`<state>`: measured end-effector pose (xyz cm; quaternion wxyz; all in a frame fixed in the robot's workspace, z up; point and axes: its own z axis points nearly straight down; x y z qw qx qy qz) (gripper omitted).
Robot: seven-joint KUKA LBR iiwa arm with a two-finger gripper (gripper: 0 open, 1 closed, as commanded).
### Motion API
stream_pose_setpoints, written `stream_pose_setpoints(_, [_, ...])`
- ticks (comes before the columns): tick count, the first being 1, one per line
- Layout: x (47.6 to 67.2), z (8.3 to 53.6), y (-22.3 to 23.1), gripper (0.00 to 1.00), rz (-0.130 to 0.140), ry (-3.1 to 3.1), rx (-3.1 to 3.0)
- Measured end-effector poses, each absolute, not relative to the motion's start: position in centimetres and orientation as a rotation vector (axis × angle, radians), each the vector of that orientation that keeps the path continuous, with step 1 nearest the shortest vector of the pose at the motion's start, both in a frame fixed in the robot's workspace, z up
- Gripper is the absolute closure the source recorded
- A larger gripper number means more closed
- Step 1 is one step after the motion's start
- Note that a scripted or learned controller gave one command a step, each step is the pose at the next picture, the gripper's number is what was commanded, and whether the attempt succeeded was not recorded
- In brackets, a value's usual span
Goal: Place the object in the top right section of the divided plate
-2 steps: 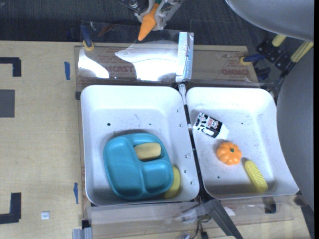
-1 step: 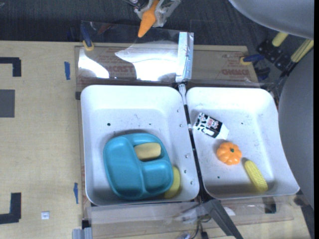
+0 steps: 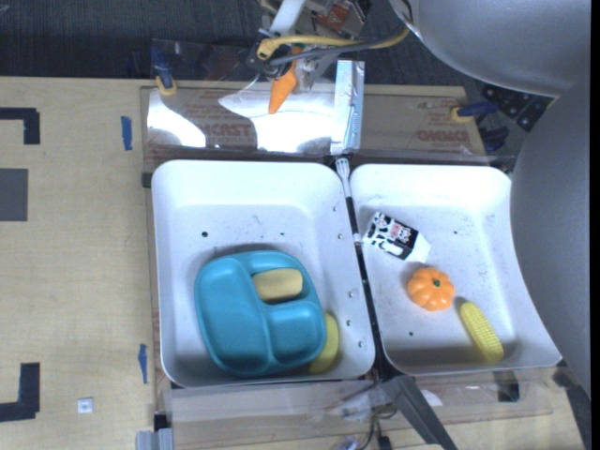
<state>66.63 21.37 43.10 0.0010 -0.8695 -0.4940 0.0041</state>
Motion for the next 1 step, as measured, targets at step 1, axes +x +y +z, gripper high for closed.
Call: stream_pose_setpoints(1, [66.66,44.49,21.44,1.00,0.001,-1.551,-2.730])
